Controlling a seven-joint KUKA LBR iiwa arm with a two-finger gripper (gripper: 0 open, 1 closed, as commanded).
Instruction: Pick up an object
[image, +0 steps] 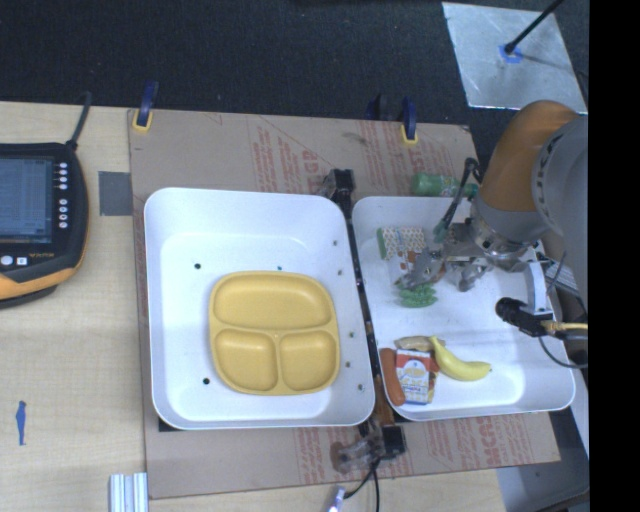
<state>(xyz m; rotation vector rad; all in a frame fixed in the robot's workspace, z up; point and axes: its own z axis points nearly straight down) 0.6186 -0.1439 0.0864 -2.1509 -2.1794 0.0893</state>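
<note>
Left bin: yellow tray

The 2 bins are plain white. In the left one lies a mustard-yellow tray with 3 compartments. The right bin holds a yellow banana with a darker tip, a small carton printed in orange, red and white, a reddish-brown sausage-like piece, a green lump that may be a toy vegetable, and a white packet with a speckled print. The arm is grey with an orange band. The surface is pale wood under brown cardboard printed faintly in red. The pendant is black and orange.
</note>
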